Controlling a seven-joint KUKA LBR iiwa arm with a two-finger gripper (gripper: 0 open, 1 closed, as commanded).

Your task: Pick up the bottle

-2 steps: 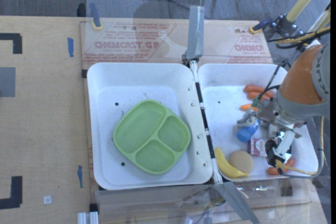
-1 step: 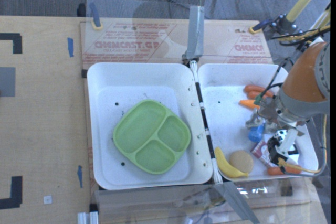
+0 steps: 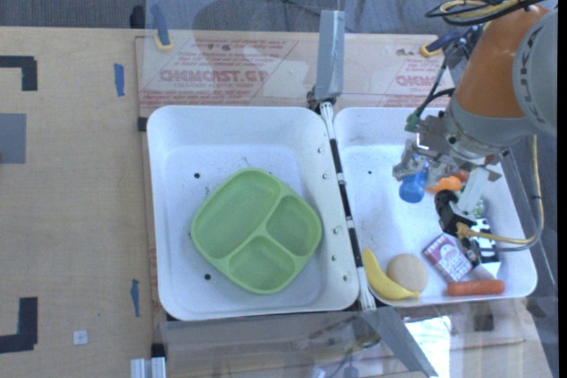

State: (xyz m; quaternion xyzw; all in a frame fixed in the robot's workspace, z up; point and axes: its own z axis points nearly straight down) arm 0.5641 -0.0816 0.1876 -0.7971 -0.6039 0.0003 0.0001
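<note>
Bright, even light washes the white bins [image 3: 239, 133] nearly flat with only faint shadows, glare glints off clear plastic sheeting [image 3: 230, 13] far left of and above the gripper [image 3: 423, 168], and the whole picture is mildly soft.

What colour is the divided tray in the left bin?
Light green, plain and unpatterned: the divided tray shows clearly in the camera view.

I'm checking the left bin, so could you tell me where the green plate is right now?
The green divided plate lies flat in the left bin, toward its front, next to the divider beside the right bin.
</note>
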